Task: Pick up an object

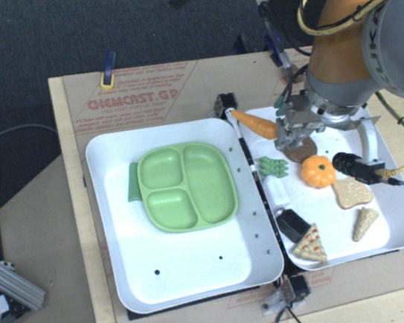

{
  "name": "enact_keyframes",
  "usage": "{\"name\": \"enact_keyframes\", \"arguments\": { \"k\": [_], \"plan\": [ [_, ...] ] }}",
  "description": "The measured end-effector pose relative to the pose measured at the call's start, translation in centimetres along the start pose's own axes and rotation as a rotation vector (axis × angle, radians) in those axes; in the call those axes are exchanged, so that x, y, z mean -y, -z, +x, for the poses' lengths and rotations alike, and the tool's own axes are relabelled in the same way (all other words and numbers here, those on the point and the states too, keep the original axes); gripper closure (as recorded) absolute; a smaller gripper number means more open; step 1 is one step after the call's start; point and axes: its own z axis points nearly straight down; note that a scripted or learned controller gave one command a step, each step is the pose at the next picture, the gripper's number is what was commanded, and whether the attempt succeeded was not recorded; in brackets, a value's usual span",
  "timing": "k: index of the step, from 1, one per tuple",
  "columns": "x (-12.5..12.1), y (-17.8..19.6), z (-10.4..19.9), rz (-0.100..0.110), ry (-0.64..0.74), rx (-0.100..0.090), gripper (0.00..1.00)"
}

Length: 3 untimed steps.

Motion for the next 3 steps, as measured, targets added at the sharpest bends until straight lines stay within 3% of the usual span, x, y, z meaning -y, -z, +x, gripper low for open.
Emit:
{"name": "enact_keyframes", "arguments": {
  "k": [2,3],
  "plan": [
    [-6.3,2.0,8.9,-0.004,-0.002,0.001,1.0],
    [-7.3,2.3,10.9,-0.001,-0.004,0.002,1.0]
  ]
}}
